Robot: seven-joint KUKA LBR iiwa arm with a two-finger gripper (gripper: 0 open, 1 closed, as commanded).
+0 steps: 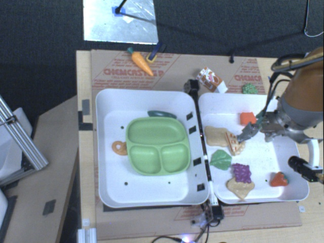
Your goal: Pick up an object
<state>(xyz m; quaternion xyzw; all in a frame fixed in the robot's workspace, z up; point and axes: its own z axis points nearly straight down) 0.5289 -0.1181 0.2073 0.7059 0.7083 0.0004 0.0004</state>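
Dark carpet surrounds a cardboard-topped bench [167,65] on which two white bins are set side by side. Nearest the camera, in the right bin [288,194], a cracker [241,187], grapes [242,173], a strawberry [278,178] and a leaf [221,159] are laid out. At 12 o'clock from the leaf, a flat tan piece [217,135] and a waffle [235,144] are found touching each other, with an orange block [247,118] farther back. A green divided plate [154,145] and a pretzel [119,148] are held in the left bin [109,135].

The gripper [246,133] is positioned just at the waffle's 2 o'clock edge; whether its fingers are apart or together cannot be told. The waffle is judged the target. Both fingers should be centred across the waffle alone, clear of the tan piece, before closure. The arm is extended from 3 o'clock, its wrist angled down toward 9 o'clock.
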